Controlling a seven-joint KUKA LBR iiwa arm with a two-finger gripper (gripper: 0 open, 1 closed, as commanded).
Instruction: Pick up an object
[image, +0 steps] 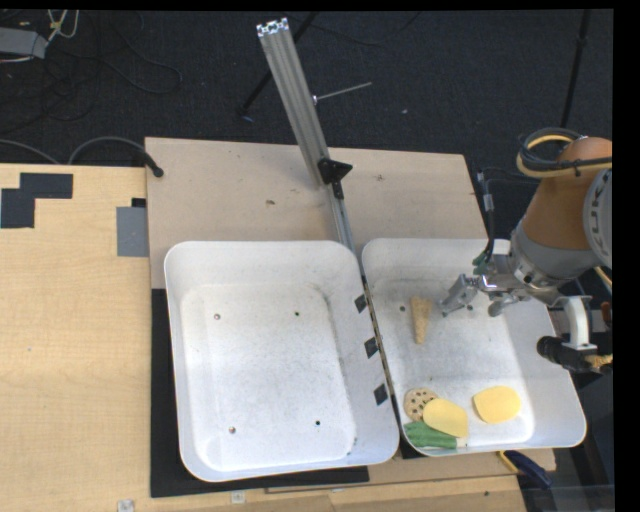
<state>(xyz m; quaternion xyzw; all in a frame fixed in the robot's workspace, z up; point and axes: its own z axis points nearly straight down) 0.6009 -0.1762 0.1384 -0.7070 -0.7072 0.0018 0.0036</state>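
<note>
Tan wedge (420, 319) — gripper (470, 297) just beside

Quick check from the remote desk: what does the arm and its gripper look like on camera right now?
The arm is grey with a rounded orange band above the wrist and a yellowish cable loop near its top. The gripper is small, metallic grey, with thin fingers and a green spot at its base.

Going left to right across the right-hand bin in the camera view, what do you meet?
Round cookie → tan wedge → gripper → round yellow piece. The green piece and the other yellow piece overlap near the cookie, so I leave them out.
</note>
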